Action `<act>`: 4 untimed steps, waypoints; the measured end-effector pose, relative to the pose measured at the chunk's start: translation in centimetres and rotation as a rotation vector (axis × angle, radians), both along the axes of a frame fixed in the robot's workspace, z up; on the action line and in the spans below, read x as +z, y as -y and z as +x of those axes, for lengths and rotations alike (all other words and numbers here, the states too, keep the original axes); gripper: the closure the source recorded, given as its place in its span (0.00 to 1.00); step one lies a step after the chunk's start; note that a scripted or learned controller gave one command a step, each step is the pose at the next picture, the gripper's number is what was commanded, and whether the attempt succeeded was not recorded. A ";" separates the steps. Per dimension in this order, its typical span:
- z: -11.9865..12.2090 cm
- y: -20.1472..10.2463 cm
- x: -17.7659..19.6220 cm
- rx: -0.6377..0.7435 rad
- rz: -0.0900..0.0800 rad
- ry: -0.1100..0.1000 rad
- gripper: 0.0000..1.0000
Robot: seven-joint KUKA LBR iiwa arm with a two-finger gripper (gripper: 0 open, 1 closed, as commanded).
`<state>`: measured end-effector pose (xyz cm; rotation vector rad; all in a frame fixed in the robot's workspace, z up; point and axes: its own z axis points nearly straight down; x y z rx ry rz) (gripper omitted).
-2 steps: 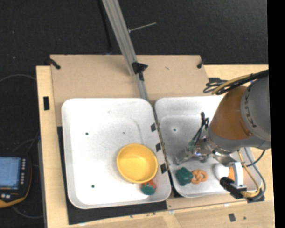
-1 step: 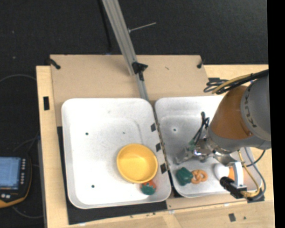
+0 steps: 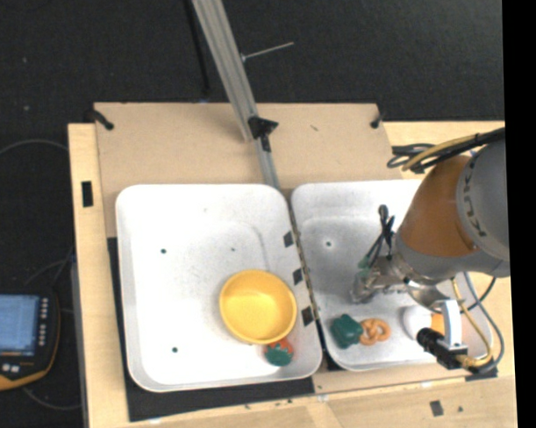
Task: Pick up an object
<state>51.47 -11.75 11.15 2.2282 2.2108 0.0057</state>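
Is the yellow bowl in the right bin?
No, the yellow bowl sits in the left bin, near its lower right corner.

No readable text anywhere. The handheld pendant [image 3: 18, 338] at the left edge has a lit blue screen, but its contents are too blurred to read. No legible labels or markings on the two white bins [image 3: 147, 257] or the bench [image 3: 187, 146].

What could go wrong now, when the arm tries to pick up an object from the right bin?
The green object and the orange pretzel-shaped object lie touching, so a grasp may catch both or push one away. Both lie near the right bin's front wall, which could block the gripper.
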 end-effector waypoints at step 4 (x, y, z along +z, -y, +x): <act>0.9 -11.0 11.6 0.016 0.001 0.000 1.00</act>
